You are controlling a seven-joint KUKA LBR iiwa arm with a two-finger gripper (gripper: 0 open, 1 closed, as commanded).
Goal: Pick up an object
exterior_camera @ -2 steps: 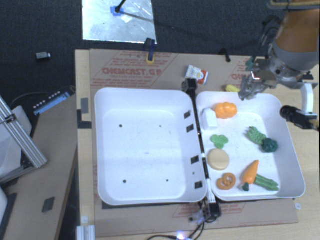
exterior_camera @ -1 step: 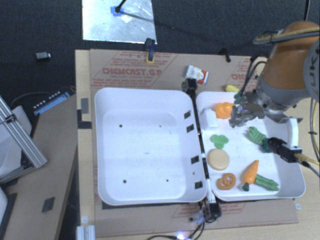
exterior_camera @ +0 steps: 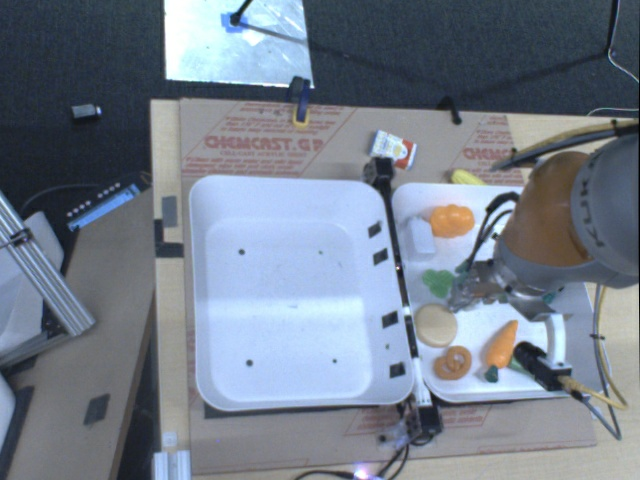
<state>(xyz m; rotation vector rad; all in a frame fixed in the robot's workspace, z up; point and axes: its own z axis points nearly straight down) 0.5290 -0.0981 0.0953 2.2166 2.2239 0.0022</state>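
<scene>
My gripper (exterior_camera: 466, 294) hangs low in the right bin (exterior_camera: 420, 200), reaching in from the right. It is just right of a green leafy piece (exterior_camera: 436, 282) and just above a round beige bun (exterior_camera: 436, 325). Whether it touches either one is unclear. An orange pepper (exterior_camera: 452, 220) and a small white block (exterior_camera: 421, 235) lie toward the back of this bin. At the front are a carrot (exterior_camera: 499, 345) and an orange ring-shaped piece (exterior_camera: 453, 363). The arm hides the bin's right side.
The left bin (exterior_camera: 290, 288) stands beside the right one, with a black-clipped divider between them. A yellow banana-like piece (exterior_camera: 466, 178) sits at the right bin's back rim. A small red and white carton (exterior_camera: 393, 148) lies on the cardboard behind the bins.
</scene>
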